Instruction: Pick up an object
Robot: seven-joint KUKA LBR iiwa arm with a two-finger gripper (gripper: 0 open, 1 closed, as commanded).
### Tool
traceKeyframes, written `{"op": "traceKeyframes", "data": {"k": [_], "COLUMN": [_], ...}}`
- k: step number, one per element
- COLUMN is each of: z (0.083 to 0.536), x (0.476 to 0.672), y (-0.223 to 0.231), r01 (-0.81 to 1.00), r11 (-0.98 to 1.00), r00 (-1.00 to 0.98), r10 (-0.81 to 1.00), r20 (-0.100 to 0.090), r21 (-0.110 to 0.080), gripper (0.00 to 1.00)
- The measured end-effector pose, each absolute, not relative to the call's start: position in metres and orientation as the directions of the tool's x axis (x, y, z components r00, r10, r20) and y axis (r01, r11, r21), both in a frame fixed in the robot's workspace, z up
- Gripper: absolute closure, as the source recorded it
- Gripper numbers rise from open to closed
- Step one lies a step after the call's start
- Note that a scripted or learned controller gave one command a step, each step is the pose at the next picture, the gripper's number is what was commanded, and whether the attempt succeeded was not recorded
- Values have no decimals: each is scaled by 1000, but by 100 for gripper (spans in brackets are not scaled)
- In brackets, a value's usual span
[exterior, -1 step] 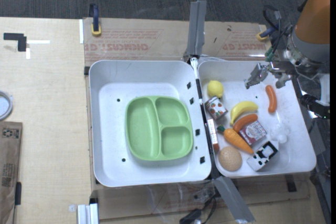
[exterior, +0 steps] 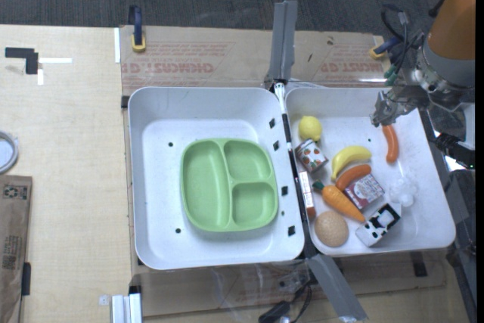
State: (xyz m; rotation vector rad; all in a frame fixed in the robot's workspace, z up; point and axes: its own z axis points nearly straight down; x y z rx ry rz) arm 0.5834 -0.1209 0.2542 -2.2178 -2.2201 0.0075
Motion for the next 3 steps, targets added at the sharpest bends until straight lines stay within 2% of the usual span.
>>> {"op": "traceKeyframes", "data": {"k": [1, 2, 3], "z": [262, 262, 164], "x": [584, 584, 629], "y": [-122, -122, -183], "r01": [1000, 1000, 929], "r11": [1, 1, -371], "r00": [-1, -1, 371], "r10": [1000, 1000, 929], "r20": [-2, -2, -2], "r21": [-7, -8, -2], "gripper": [100, 0, 0]}}
